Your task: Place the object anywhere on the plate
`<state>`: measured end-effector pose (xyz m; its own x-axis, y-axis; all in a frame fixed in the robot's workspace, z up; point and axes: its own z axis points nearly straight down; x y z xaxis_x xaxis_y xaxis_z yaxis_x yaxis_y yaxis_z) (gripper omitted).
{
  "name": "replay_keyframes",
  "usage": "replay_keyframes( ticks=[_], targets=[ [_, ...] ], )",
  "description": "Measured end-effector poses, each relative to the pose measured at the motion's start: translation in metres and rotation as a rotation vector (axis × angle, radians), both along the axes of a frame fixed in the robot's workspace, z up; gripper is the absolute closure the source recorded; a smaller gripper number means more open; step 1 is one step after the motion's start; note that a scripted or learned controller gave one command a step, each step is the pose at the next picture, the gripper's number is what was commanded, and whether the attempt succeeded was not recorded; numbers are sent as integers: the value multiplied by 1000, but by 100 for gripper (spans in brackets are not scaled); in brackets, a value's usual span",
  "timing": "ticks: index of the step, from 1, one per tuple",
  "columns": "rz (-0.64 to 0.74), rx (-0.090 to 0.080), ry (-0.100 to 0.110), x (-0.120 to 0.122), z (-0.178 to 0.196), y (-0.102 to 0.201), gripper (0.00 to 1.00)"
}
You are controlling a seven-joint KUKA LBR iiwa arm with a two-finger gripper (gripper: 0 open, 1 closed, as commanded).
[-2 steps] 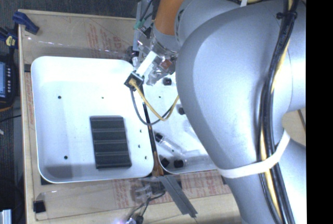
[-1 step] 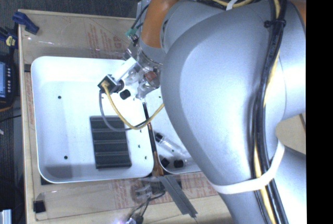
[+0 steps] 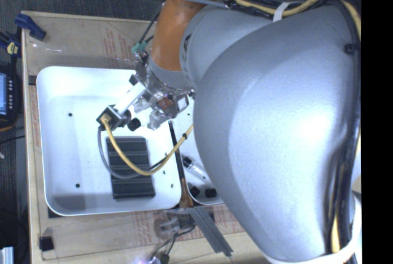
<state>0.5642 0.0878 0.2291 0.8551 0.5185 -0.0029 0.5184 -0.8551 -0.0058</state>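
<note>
The gripper (image 3: 131,116) hangs just above the dark ribbed object (image 3: 130,167) in the left bin (image 3: 55,134), presumably for grasping; its state: cannot tell.

Bulky grey arm (image 3: 276,128); orange band (image 3: 171,32) (above the wrist); trailing yellow cable (image 3: 132,164)

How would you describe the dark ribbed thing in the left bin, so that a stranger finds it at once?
Start from the left bin, the white one beside the grey arm. Look at its floor near the lower right corner: there lies a dark ribbed slab, rectangular and flat. It is the only big dark thing on the white floor, and a yellow cable curves across it.
</note>
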Motion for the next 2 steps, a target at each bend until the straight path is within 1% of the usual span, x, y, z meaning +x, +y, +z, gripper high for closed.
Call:
replay_keyframes(
  ticks=[1, 2],
  targets=[
    [-186, -5, -4, 51, -37, 3, 100],
    [-102, -3, -7, 64, -22, 54, 100]
  ],
)
